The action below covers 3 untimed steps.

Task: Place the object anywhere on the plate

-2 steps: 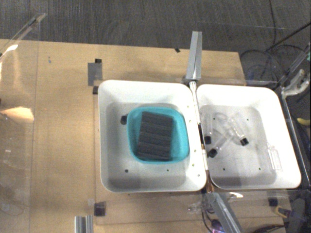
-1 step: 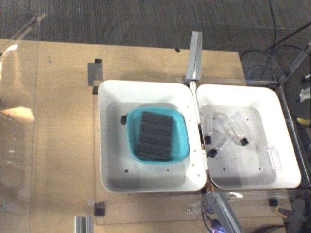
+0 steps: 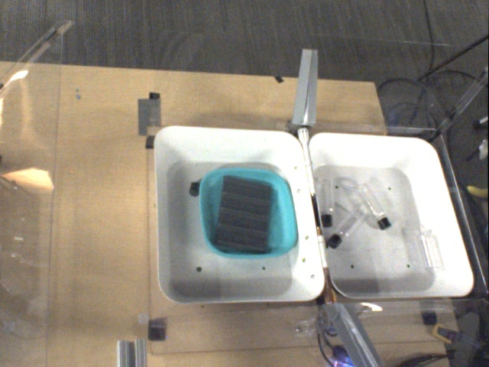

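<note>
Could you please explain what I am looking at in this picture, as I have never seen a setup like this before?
This is one picture from a fixed camera above a wooden workbench, looking down at a slant. On the bench stand two shallow white bins, side by side. The left white bin holds a turquoise plastic plate with rounded corners, and a dark grey ribbed block lies flat on that plate, inside its rim. The right white bin holds several clear plastic tubes with black caps, lying loosely scattered. The rig belongs to a robot arm that reaches in from the right; its job is to put an object on the plate. Judging by how things lie, the block already rests there.
</note>
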### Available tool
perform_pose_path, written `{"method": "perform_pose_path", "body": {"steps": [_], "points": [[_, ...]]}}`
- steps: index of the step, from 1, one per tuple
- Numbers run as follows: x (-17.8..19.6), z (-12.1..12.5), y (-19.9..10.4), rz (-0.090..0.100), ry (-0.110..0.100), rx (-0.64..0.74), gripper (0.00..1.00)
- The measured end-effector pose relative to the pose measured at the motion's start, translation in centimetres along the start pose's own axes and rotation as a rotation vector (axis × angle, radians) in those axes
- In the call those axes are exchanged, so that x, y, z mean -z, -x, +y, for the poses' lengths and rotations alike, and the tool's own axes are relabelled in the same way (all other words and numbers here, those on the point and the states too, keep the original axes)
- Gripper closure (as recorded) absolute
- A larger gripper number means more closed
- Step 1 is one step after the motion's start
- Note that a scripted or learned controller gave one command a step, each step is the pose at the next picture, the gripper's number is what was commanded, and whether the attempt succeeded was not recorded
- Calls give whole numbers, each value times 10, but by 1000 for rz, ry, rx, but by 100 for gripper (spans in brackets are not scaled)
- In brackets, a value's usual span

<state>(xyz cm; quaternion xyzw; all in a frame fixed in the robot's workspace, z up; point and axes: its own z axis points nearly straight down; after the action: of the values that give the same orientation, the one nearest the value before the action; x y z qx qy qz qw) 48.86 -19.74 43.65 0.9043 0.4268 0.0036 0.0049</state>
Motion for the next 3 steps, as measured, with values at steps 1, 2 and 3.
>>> {"method": "perform_pose_path", "body": {"steps": [1,2,3], "points": [[0,0,0,0,-1,-123,0],[0,-2,-3,0,0,-255,0],[0,5,6,0,-1,-391,0]]}}
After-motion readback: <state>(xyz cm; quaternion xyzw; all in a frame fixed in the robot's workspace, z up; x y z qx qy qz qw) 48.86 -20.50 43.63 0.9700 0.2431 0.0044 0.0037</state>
